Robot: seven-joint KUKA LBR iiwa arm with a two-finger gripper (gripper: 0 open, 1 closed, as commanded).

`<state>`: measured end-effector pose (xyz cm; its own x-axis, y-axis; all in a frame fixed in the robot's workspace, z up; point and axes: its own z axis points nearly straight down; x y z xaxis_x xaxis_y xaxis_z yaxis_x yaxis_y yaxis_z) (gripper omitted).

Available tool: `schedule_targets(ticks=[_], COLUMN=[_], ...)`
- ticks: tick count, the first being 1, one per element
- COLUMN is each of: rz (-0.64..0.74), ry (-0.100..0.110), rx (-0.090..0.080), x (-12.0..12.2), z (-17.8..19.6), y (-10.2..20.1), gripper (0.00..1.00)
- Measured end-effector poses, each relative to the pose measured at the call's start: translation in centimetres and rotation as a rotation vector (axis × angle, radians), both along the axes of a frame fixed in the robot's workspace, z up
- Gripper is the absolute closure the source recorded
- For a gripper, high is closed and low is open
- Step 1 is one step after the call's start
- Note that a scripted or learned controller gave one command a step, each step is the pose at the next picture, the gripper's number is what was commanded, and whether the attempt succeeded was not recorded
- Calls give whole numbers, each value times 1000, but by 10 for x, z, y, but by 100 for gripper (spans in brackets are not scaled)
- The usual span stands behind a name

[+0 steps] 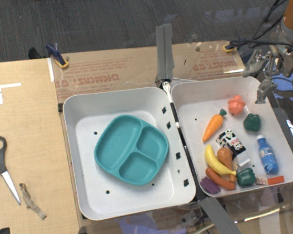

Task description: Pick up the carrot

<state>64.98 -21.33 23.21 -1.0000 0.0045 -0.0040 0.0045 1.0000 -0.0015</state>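
The carrot point(213, 126) lies in the right bin point(191, 135), in its upper-left part, tilted with the green top toward the bin's far right and the orange tip pointing toward the near left. It lies clear of its neighbours: a peach-coloured fruit point(235, 105) sits near its green end, a black-and-white carton point(229, 141) lies just beside its tip, and a banana point(216, 161) lies further toward the near edge. The left bin point(81, 148) carries a teal divided plate point(132, 149). The hand point(271, 74) hangs above the far right corner of the right bin, well apart from the carrot, and nothing is in its grip; how wide it stands cannot be made out against the clutter of metal there. Judging from this, the task is at the approach step, with the pick not yet begun. The next move calls for carrying the hand across toward the bin's left side, turning it so that it closes across the carrot's narrow width, and coming down around the middle of the carrot without knocking the carton.
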Motion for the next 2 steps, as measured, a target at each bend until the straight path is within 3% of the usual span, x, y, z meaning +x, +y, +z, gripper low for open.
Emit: schedule_targets(ticks=[1,2], rz=[-54,149], ry=[0,0], rx=[2,1], x=[1,-9], z=[-87,-138], y=[78,122], gripper=[0,0])
